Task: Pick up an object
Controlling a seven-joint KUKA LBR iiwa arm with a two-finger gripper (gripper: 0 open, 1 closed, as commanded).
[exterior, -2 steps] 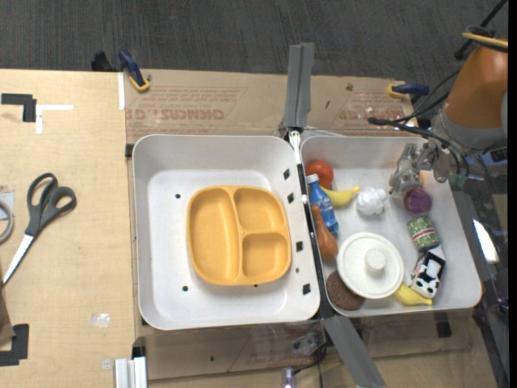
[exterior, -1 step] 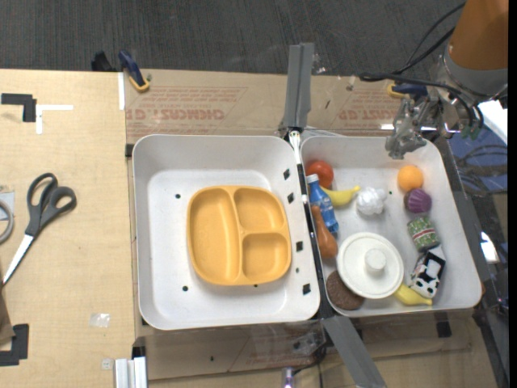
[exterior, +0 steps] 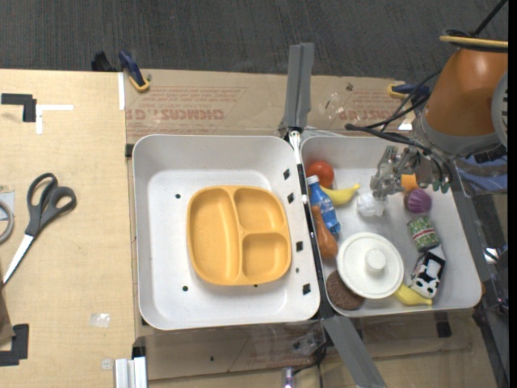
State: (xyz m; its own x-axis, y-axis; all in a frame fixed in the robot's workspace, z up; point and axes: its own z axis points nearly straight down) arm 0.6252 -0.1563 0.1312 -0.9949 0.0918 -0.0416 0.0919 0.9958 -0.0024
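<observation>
My gripper (exterior: 386, 178) hangs over the back of the right bin (exterior: 467, 297), under the orange wrist band. Just below it lies a small pale clear object (exterior: 370, 207). A purple ball-like item (exterior: 418, 201) and a small orange piece (exterior: 410, 179) sit right beside it. A red tomato (exterior: 321, 171), a small banana (exterior: 343, 193) and a blue bottle (exterior: 325, 206) lie to its left. Nearer the front are a white round lidded bowl (exterior: 371, 264), a green can (exterior: 422, 233), a black-and-white cow toy (exterior: 428, 272), a brown disc (exterior: 345, 291) and a second yellow piece (exterior: 412, 296).
The left bin (exterior: 145, 241) holds a yellow divided plate (exterior: 239, 234). An orange-brown bottle (exterior: 326, 239) lies along the wall between the bins. Scissors (exterior: 40, 208) rest on the wooden bench at the far left. Cables trail near the arm at the right.
</observation>
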